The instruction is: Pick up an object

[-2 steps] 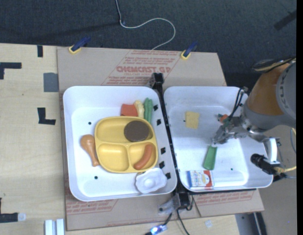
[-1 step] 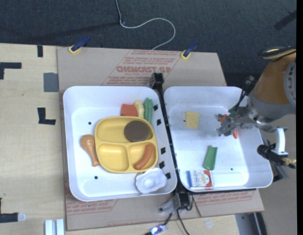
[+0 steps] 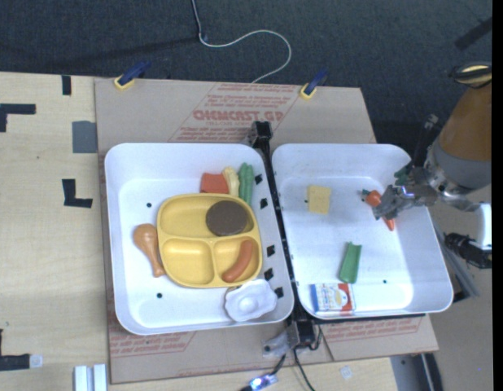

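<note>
The grey arm with the orange band reached in from the right, and its two-finger gripper [image 3: 385, 205] hung over the right side of the right-hand shallow white bin [image 3: 414, 296], low above the floor near the right wall. Small orange-red tips showed at its end, but whether the fingers were spread or pressed together could not be told, and nothing was visibly caught between them. Three candidates lay in that bin: a pale yellow cheese-like block [image 3: 319, 199] toward the far left, a green pepper-like stick [image 3: 350, 262] in the middle, and a small printed carton with red and blue markings [image 3: 332, 297] against the near wall. The left-hand white bin [image 3: 121, 218] held a yellow divided plastic tray [image 3: 182, 259] with toy foods in and around it. The step in hand looked like the approach, with no grasp made. The green stick lay nearest, so the next move probably called for shifting left and toward the near side, centring over it, and descending.
</note>
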{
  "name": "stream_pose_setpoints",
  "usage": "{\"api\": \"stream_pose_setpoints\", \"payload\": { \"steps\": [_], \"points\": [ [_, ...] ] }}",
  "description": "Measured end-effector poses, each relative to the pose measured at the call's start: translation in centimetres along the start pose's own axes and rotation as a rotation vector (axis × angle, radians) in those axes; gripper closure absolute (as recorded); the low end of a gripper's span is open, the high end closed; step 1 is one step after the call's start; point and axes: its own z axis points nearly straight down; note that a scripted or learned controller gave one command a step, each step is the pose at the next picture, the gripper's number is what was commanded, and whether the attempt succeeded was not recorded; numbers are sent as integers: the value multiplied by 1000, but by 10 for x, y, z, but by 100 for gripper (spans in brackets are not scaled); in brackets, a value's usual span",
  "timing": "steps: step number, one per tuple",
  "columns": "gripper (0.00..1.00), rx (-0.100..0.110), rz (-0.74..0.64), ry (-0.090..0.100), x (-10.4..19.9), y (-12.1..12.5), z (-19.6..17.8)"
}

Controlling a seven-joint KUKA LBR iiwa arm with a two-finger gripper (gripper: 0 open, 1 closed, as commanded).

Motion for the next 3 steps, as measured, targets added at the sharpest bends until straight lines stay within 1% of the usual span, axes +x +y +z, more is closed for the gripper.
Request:
{"api": "stream_pose_setpoints", "payload": {
  "steps": [1,2,3],
  "points": [
    [100,0,-1,0,0,1,-39],
    [100,2,-6,2,52,6,-49],
    [100,3,-6,2,101,17,-50]
  ]
}}
